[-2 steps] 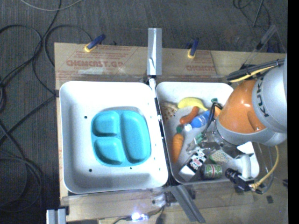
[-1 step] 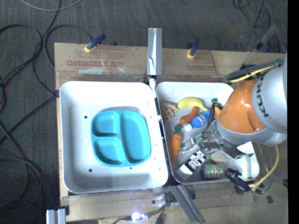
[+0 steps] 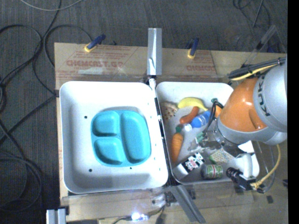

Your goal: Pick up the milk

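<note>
The milk [image 3: 193, 162], a small carton with black and white patches, lies near the right bin's [image 3: 164, 139] 7 o'clock corner. A green can [image 3: 213, 171] sits at its 4 o'clock and a carrot [image 3: 176, 145] at its 10 o'clock. The gripper [image 3: 208, 141] hangs just above the milk at its 1 o'clock, half hidden under the arm; whether its fingers are spread or closed cannot be made out.

I count two white bins [image 3: 70, 125], one blue tray [image 3: 122, 137], two clamps [image 3: 95, 43]. Right bin: one banana [image 3: 192, 102], one carrot [image 3: 176, 146], one bottle [image 3: 200, 120], one milk carton [image 3: 193, 162], one can [image 3: 212, 171].
</note>
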You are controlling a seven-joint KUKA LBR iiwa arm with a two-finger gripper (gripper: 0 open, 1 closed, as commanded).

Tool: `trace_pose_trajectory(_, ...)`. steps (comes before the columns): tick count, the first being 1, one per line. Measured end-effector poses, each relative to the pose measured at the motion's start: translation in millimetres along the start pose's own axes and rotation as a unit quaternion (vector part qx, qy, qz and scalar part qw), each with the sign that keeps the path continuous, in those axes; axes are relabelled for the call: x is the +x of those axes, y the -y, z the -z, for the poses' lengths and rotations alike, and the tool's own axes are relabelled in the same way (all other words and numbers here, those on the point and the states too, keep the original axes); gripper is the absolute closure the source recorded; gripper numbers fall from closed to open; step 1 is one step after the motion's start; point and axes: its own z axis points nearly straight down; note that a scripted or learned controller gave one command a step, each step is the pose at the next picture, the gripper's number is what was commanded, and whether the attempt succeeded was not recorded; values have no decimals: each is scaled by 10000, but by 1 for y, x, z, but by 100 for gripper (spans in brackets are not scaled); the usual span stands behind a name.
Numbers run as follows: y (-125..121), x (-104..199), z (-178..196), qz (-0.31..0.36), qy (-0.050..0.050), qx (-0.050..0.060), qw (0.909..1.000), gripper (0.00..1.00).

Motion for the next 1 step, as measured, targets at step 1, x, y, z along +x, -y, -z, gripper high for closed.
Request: trace_pose_trajectory(1,0,0,0,0,-1,2,10000,0)
